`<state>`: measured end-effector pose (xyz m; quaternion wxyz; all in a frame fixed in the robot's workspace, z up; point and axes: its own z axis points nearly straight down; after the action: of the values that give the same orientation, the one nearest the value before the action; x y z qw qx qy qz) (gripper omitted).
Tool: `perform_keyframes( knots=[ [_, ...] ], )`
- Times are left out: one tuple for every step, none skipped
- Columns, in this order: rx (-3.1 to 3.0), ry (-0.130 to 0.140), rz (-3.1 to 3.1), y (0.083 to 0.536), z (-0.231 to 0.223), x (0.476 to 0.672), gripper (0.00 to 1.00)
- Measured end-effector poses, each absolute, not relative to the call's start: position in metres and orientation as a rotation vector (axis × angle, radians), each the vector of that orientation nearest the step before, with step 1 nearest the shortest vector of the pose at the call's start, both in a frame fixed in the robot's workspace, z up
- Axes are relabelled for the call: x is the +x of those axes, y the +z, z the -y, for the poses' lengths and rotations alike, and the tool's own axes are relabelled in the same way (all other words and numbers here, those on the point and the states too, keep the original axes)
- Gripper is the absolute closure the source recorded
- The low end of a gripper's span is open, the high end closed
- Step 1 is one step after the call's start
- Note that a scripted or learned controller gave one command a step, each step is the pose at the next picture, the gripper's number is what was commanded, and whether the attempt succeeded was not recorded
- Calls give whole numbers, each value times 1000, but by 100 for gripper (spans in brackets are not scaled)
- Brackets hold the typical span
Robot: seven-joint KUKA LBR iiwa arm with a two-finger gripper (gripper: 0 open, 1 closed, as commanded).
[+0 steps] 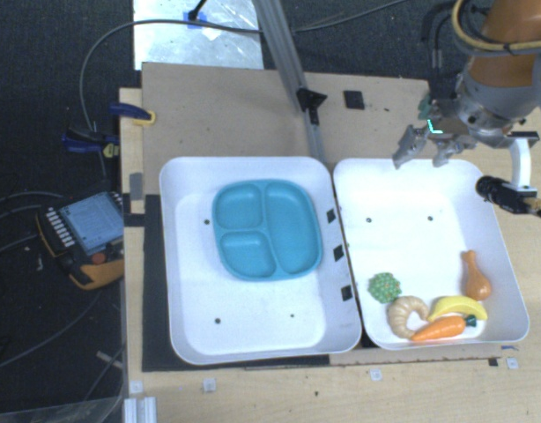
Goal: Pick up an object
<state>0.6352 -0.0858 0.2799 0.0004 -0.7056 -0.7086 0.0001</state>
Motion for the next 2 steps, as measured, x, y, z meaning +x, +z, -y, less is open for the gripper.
perform_keyframes(
  knots=[
    [-2217,-3,2227,281,86,636,0],
    [-2220,1,2224,220,86,635,0]
  ],
)
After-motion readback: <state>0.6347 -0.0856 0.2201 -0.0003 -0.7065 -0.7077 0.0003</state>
